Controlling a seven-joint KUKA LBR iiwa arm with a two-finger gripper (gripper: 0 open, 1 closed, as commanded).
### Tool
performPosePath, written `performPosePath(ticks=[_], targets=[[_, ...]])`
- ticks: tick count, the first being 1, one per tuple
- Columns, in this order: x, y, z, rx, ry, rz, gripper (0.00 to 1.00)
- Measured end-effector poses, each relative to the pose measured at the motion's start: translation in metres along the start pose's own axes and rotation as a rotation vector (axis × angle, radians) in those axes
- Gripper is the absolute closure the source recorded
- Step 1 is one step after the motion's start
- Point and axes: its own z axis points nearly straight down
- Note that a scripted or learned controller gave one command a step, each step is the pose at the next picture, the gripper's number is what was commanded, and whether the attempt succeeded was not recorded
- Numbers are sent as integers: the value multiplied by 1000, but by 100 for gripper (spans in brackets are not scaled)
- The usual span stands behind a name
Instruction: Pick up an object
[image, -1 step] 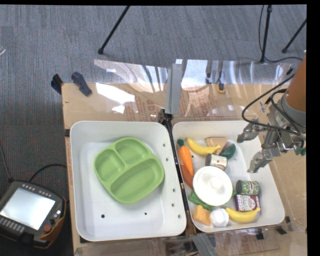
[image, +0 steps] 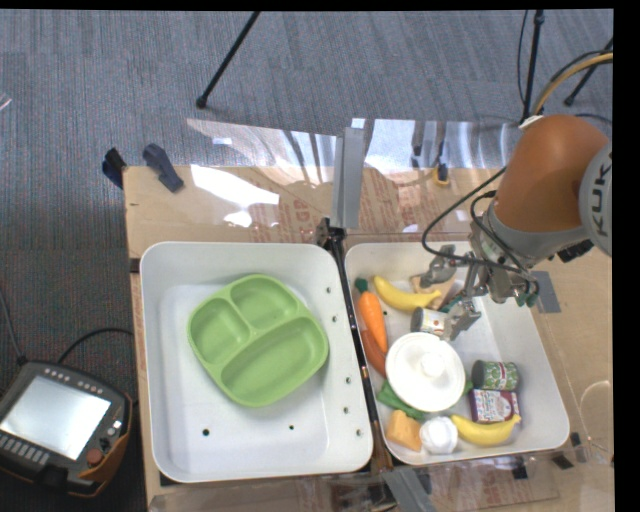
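Note:
My gripper (image: 455, 298) hangs low over the back of the right bin (image: 548, 385), below the arm's orange band. Just left of it lies a yellow banana (image: 404, 295). A small silver can (image: 432, 322) sits right at the gripper's lower left; whether it is gripped cannot be told. An orange carrot (image: 372, 318) lies along the bin's left wall. In front of the gripper rests a round white lid (image: 425, 370).
The right bin's front holds a green can (image: 496, 375), a purple can (image: 493, 405), a second banana (image: 485, 430), a white ball (image: 437, 435) and an orange block (image: 404, 430). The left bin (image: 165, 400) holds a green divided plate (image: 258, 338).

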Motion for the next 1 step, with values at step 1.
performPosePath(ticks=[1], targets=[[-22, 36, 61, 8, -40, 120, 0]])
